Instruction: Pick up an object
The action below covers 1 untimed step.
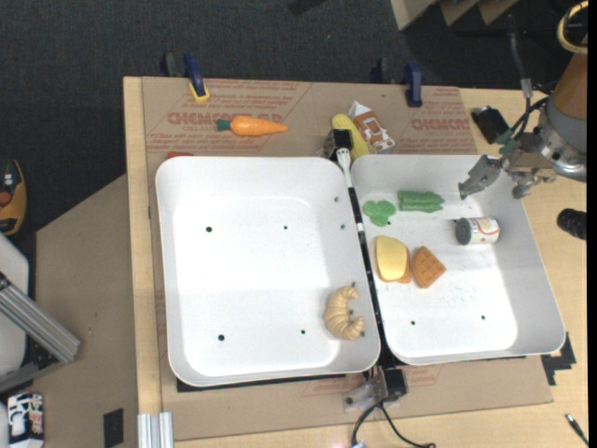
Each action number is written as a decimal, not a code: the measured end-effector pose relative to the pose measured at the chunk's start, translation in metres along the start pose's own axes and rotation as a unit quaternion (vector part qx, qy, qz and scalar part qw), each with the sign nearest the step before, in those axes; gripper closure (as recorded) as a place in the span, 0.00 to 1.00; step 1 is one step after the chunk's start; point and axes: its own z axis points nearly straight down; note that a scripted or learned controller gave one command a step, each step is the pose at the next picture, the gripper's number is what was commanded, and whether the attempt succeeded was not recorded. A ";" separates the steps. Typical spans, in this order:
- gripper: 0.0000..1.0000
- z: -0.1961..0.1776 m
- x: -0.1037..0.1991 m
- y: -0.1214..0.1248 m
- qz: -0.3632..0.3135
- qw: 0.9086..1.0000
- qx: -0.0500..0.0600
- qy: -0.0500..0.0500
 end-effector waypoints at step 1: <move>1.00 -0.011 0.000 0.001 -0.001 1.000 -0.002 -0.001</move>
